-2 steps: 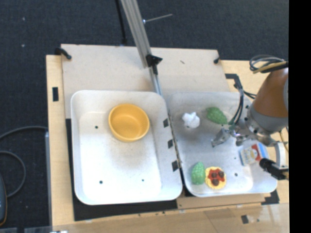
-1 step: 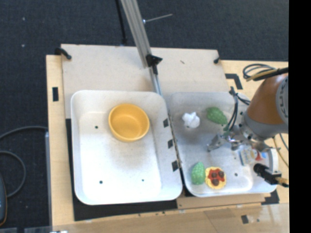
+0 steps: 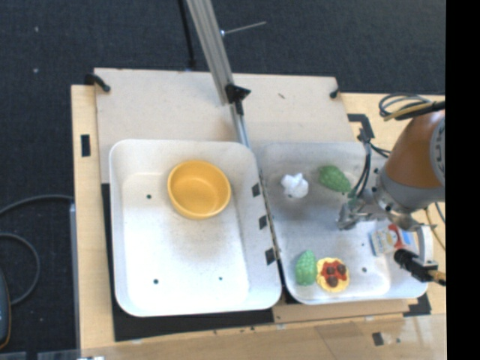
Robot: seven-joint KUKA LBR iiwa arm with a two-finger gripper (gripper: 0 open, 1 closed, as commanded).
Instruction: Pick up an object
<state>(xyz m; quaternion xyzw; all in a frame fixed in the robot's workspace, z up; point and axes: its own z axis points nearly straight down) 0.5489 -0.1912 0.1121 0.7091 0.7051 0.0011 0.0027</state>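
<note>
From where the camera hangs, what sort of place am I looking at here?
Most likely a robotics lab test bench. A grey and orange robot arm reaches over two shallow white bins on a plywood table. Small toy-like items, such as a yellow bowl and a green piece, lie in them for picking practice.

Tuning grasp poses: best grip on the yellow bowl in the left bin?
Pinch the yellow bowl by its rim from straight above, one finger inside and one outside. It sits upright and open, too wide to span. Probably take the rim's right side, nearest the arm; the left bin leaves room around it.
</note>
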